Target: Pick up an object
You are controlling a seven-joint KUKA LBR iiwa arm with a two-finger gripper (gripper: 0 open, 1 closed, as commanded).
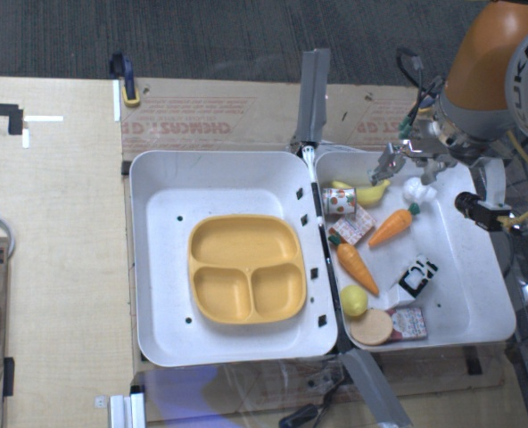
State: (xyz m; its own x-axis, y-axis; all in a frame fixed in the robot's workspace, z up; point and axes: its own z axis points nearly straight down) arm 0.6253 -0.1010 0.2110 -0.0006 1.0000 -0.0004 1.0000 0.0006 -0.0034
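Dark carpet fills the top of the frame, and below it we see a pale wooden bench [50, 266] bearing two shallow white bins side by side. We find a yellow divided plate [246, 267] lying flat in the middle of the left bin [157, 194]. In the right bin [478, 310], right of centre, we count several small objects: a banana [371, 193] at the upper left, a small can [339, 201] just beside it, a snack packet [353, 227] below that, two carrots [391, 226] [357, 268] near the middle, a lemon [354, 301] and a round cookie [370, 327] at the lower left, a small pink card [410, 323] next to the cookie, and a black-and-white piece [417, 275] lower right of centre. Our gripper [396, 156] hangs over the bin's upper edge, just above the banana; its fingers look slightly parted, with nothing between them.
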